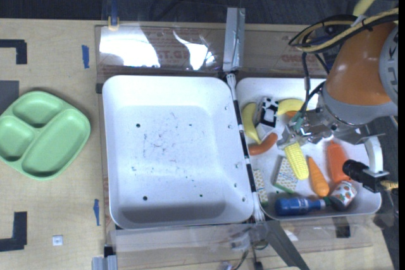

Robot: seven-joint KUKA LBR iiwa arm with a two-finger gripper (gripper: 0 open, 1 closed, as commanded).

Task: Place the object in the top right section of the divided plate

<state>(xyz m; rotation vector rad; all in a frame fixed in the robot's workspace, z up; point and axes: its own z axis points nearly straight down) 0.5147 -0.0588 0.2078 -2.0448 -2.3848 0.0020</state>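
Note:
The green divided plate lies on the wooden bench at the far left, outside both bins, and all three of its sections hold nothing. My gripper hangs low over the middle of the right bin, far from the plate. It is just above a yellow corn cob and beside an orange sausage. A banana and a black-and-white toy lie to its left. The metal wrist parts hide what lies directly under the gripper.
The right bin also holds two carrots, a blue bottle, a small colourful ball and a patterned packet. The left bin sits between gripper and plate. A clear screen and metal post stand behind the bins.

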